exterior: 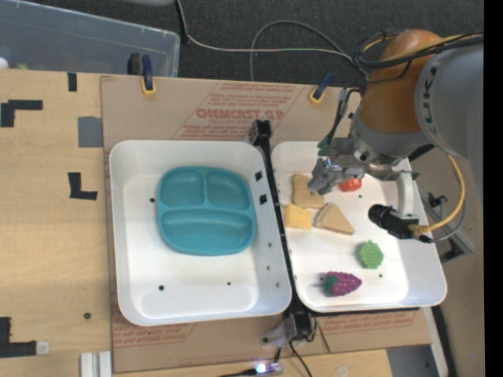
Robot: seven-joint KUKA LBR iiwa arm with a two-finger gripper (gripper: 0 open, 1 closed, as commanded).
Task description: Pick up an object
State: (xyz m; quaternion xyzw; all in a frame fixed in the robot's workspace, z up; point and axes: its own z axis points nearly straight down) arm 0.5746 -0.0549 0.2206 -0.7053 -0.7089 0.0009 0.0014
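Note:
The right bin holds several toy foods: a tan bread slice, a yellow cheese block, a pale wedge, a green broccoli-like piece, purple grapes and a small red item. My gripper hangs over the bin's upper part, its fingers just above the bread slice and next to the red item. Nothing shows between its fingers.
The left bin carries a teal divided plate. A black divider runs between the bins. Cables loop behind the arm at the top, and a black cylinder juts from the wrist over the right bin.

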